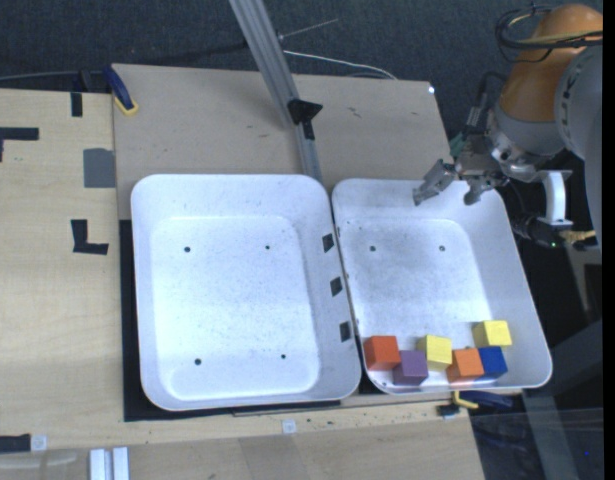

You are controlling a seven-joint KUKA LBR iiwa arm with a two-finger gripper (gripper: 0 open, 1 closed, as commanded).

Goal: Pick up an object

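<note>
Blocks: orange block [382, 350], purple block [413, 366], yellow block [438, 350], a second orange block [467, 364], blue block [492, 362], a second yellow block [493, 333] — clustered at the near edge of the right bin [507, 258].
Left bin [147, 268]: beside it on the worktop [187, 118].
Gripper [449, 188]: over the right bin's far rim — fingers [428, 190] spread wide, holding nothing, well apart from the blocks.

This is looking like a robotics lab. A grey arm [567, 78] with an orange band is reaching in over a plywood bench [207, 118] that is carrying two white bins [147, 268] side by side. Black tape marks [82, 236] are sticking to the bench, an aluminium rail [262, 38] is slanting above it, cables [337, 63] are trailing over dark carpet [407, 18], and foam cubes [437, 353] are sitting in the right bin [507, 258].
</note>
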